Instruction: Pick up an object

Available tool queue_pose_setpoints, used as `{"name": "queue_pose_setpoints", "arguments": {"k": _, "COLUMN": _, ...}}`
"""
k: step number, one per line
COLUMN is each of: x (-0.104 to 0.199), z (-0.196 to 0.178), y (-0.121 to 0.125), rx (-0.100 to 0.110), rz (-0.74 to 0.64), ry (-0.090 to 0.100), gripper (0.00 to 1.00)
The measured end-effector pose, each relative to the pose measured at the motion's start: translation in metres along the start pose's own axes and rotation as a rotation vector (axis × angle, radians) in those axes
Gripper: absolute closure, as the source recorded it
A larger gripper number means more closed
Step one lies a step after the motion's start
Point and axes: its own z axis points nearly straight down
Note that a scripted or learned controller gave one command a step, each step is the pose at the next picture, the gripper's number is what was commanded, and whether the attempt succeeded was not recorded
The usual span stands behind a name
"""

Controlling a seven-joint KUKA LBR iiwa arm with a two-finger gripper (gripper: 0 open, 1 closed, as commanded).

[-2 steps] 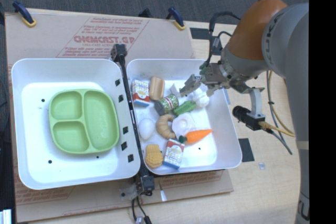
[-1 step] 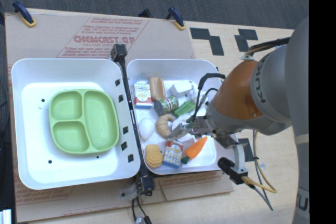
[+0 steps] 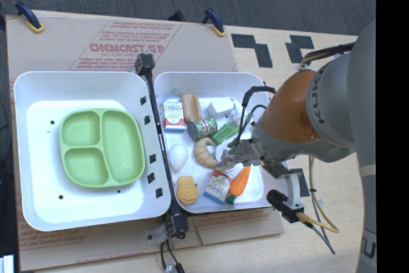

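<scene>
The right bin (image 3: 211,81) holds several toy foods: a croissant (image 3: 205,152), a white egg (image 3: 177,155), a corn cob (image 3: 186,190), a carrot (image 3: 240,180), a small carton (image 3: 217,188), a can (image 3: 202,128), a green item (image 3: 225,132), a bread stick (image 3: 191,107), a red-labelled box (image 3: 173,116) and a white box (image 3: 221,107). My gripper (image 3: 231,155) hangs low over the bin's right half, just right of the croissant and above the carrot. The wrist hides its fingertips.
The left bin (image 3: 38,208) holds a green divided plate (image 3: 102,147). A black divider with clips (image 3: 153,131) runs between the bins. The arm's bulky grey and orange body (image 3: 300,115) covers the right bin's right wall. Cables (image 3: 316,214) trail at the lower right.
</scene>
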Motion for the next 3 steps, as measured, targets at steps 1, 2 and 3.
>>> {"name": "queue_pose_setpoints", "arguments": {"k": 1, "x": -0.007, "z": -0.117, "y": -0.01, "rx": -0.004, "rz": 0.009, "ry": -0.005, "gripper": 1.0}}
{"name": "queue_pose_setpoints", "arguments": {"k": 2, "x": -0.005, "z": -0.146, "y": -0.01, "rx": -0.004, "rz": 0.008, "ry": -0.005, "gripper": 1.0}}
{"name": "queue_pose_setpoints", "arguments": {"k": 3, "x": 0.019, "z": -0.105, "y": 0.075, "rx": 0.0, "rz": 0.007, "ry": -0.003, "gripper": 1.0}}
